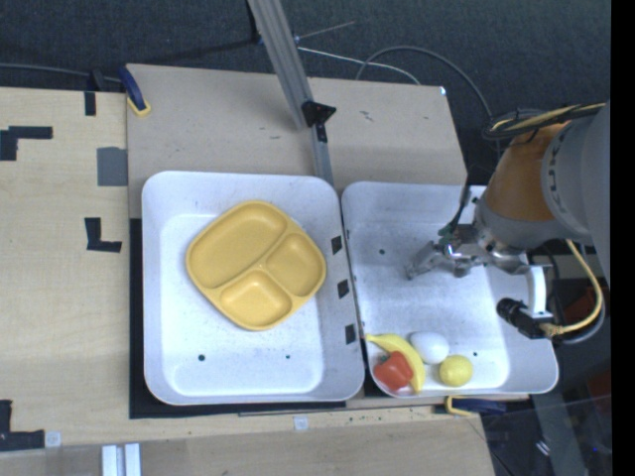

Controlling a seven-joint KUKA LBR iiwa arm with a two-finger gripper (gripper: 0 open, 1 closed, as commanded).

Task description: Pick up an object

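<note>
The end effector (422,264) sits low over the right bin (397,216), approx. mid-bin, fingers splayed wide w/ nothing between them. The objects are bunched at that bin's near edge: banana (408,354), red fruit (394,369) touching it, white egg (430,345) and yellow lemon (455,370) just beside. They lie well apart from the end effector. The left bin (164,266) holds a yellow divided plate (256,264).

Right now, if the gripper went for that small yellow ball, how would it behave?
The yellow ball looks round and smooth, so it would probably roll or squirt out of a pinch. It sits near the bin wall, which may stop it.
</note>
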